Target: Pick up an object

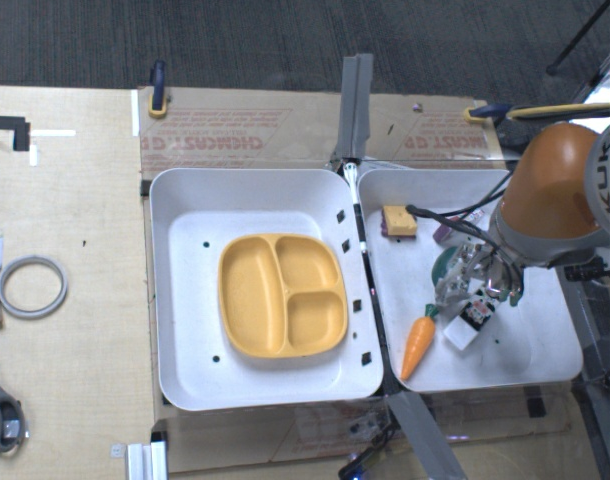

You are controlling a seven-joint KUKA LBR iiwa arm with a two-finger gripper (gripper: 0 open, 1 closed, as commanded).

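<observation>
Camera view: low in the right bin [545,363] a toy carrot [417,345] lies tilted, its green top toward a small white block [461,332]. Just above, the claw [472,286] hangs over clutter in the bin's middle; whether it is clenched I cannot tell. The arm [550,193] bends in from the right edge. Farther up sits a tan block [399,221]. The left bin [175,298] holds a yellow divided plate [282,295].

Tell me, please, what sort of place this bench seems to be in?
Probably a robotics lab test bench: two shallow white bins clamped over cardboard, toy items like a carrot and a yellow divided plate, and a roll of tape.
</observation>
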